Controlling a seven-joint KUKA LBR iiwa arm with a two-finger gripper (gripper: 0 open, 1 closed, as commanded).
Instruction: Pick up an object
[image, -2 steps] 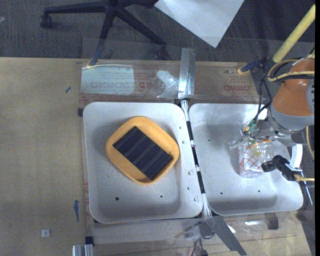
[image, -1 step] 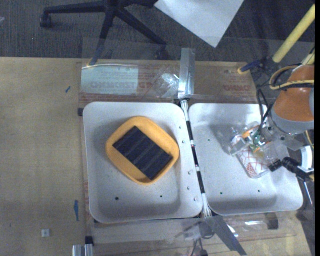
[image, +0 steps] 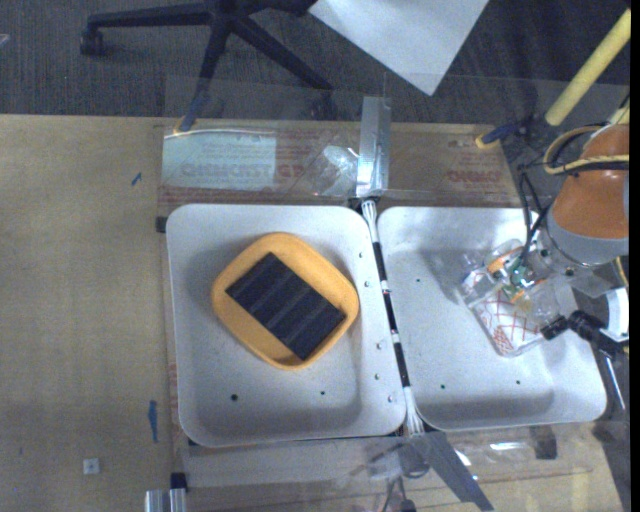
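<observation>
In the left bin (image: 190, 300), a yellow-framed dark panel (image: 285, 300) is lying flat and alone, its long axis running diagonally from upper left to lower right, well apart from the arm. In the right bin (image: 440, 390), the gripper (image: 515, 275) is hanging over a clear crinkled packet with red print (image: 500, 315), which is lying just below and left of it, apparently touching. Whether anything is gripped I cannot tell.

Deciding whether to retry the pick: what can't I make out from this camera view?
- Gripper: blurred among cables over the right bin; open or shut is unreadable.
- Clear wrapper: transparent with red print; edges and contact unclear.
- Arm: cut off by the right edge.
- Yellow object: underside hidden.
</observation>
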